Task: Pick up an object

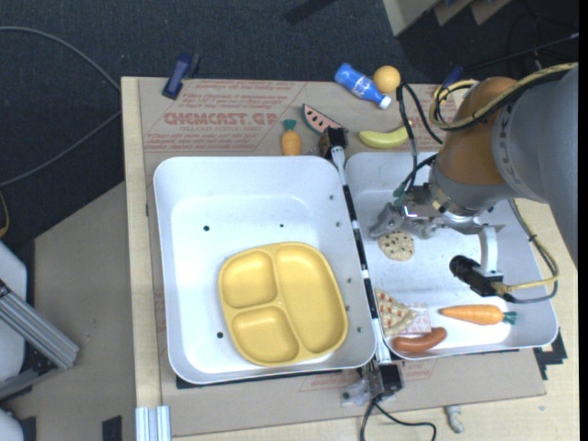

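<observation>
**Q:** so where's your gripper at right now?

**Me:** My gripper (397, 220) is down in the right bin (528, 246), just above the cookie (398, 244). Fingers look spread apart, nothing between them, and the cookie is lying flat on the bin floor right under the tips.

**Q:** what else is around that cookie?

**Me:** Toward the near edge from the cookie there's a pizza slice (395, 312), a sausage (418, 341) and a carrot (472, 314). Left of the cookie, over the divider, a yellow sectioned plate (280, 301) sits in the left bin (184, 246). Behind the cookie, out on the bench (230, 118), a banana (384, 138).
</observation>
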